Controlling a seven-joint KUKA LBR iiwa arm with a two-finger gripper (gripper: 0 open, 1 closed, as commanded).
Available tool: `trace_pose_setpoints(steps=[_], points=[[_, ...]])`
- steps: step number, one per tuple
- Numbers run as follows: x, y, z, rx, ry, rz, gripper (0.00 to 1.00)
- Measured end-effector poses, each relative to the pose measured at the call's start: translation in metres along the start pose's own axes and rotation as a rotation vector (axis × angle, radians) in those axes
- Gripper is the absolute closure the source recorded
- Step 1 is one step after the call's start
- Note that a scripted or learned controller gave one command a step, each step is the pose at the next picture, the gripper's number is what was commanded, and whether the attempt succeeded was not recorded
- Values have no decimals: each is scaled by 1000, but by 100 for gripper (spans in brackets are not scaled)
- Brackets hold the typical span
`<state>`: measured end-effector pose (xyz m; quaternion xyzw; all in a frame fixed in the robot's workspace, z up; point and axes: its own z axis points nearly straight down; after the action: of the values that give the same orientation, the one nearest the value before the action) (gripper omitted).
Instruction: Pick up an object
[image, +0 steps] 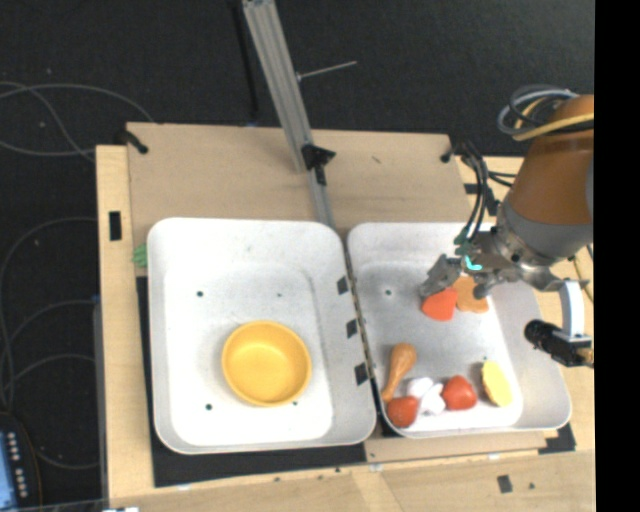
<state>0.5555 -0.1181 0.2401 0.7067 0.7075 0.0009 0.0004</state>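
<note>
The gripper (462, 283) has its fingers spread astride a small, smooth, light-looking red-orange piece (438, 306), best pinched across its middle.

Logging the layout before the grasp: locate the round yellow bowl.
The round yellow bowl sits in the left white bin, toward its front, alone, across the divider from the toy food in the right white bin.

Small red-orange object (438, 306) in right bin, beside an orange piece (472, 297).

2 white bins (180, 300), 1 yellow bowl (266, 362), approx 7 small food items (438, 306)
</note>
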Motion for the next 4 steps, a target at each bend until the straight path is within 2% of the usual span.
trace_pose_setpoints(steps=[1, 3, 4], points=[[-4, 5, 58, 1, -2, 3, 0], [-5, 10, 141, 4, -3, 3, 0], [-6, 12, 128, -3, -2, 9, 100]])
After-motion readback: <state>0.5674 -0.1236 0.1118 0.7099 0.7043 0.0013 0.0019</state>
